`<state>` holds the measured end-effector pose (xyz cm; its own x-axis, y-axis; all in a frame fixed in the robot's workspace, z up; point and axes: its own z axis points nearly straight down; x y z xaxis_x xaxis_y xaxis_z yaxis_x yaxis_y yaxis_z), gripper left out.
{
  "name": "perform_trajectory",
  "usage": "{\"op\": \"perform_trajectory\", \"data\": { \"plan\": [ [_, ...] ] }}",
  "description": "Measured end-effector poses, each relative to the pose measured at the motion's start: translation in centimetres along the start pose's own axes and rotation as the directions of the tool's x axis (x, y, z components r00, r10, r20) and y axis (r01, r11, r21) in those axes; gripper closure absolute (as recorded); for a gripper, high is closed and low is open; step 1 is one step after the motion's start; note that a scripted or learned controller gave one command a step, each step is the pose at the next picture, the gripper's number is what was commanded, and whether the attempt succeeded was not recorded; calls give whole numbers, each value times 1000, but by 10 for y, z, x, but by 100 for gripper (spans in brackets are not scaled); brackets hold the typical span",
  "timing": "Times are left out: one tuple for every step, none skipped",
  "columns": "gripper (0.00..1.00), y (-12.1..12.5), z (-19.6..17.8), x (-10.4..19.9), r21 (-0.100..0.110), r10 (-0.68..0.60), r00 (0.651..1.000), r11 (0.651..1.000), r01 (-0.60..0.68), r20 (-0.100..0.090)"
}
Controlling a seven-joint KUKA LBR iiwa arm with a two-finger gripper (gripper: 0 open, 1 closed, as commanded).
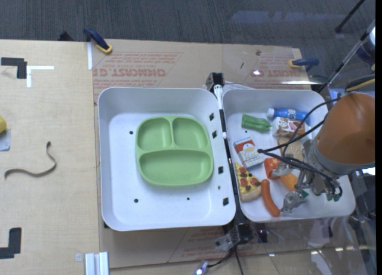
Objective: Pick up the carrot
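Your end effector [293, 199] sits beside the carrot [270, 197], and I cannot tell its grip, so come down slowly over the middle.

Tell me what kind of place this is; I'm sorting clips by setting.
Probably a robotics lab bench: two white bins clamped on cardboard, toy food beside the gripper, and a green divided plate.
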<state>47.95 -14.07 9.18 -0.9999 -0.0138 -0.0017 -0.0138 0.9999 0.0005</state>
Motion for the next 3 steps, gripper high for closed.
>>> {"op": "perform_trajectory", "data": {
  "plan": [
    [100, 0, -9, -2, 0, -1, 1000, 1000, 1, 3],
    [0, 1, -9, -2, 0, -1, 1000, 1000, 1, 3],
    [100, 1, -19, -3, 1, -3, 1000, 1000, 3, 7]
  ]
}}
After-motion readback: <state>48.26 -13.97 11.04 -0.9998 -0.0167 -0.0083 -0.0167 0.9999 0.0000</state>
